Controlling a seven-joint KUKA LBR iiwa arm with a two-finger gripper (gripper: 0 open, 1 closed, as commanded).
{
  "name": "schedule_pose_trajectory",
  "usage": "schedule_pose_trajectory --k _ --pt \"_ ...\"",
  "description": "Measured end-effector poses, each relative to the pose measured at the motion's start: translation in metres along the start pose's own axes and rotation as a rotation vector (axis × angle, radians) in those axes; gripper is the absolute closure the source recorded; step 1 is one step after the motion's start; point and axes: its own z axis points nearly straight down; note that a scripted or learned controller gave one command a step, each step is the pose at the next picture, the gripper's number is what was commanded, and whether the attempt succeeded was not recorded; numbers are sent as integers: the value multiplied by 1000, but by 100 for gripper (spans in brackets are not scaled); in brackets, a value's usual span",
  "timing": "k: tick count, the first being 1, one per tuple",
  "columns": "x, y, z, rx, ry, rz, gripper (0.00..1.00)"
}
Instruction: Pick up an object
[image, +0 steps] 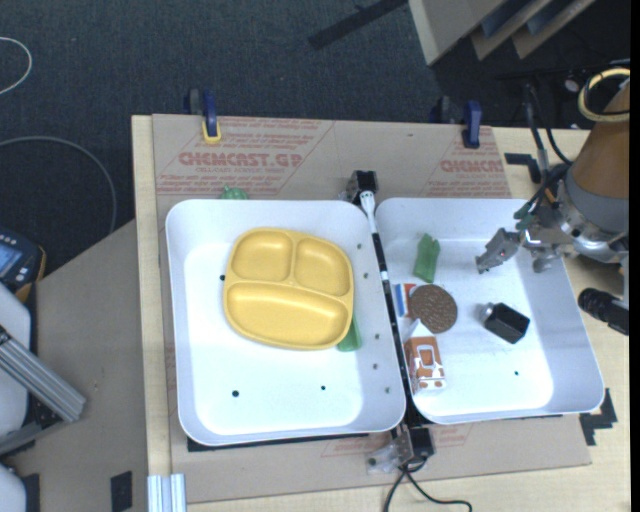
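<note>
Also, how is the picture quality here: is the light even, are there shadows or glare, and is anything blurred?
Camera view: light is soft and even; the yellow plate and black block cast faint shadows on the white bins; mild sheen on the plate, no hard glare; the hand looks slightly soft, small items are coarse.

Yellow tray (290, 290); green block (427, 258); brown disc (434, 308); black box (506, 323).

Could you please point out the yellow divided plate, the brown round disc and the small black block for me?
yellow divided plate (289, 288): camera view, centre ridge.
brown round disc (434, 307): camera view, top face.
small black block (506, 322): camera view, upper side.
</note>
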Motion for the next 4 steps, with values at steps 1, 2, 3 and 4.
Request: schedule_pose_trajectory --k 1,2,3,4 --pt "69 14 103 -11 2 -3 0" --pt "67 15 86 -17 1 -1 100" --pt "68 1 96 -32 -5 0 100" --pt "68 -2 96 -32 -6 0 100"
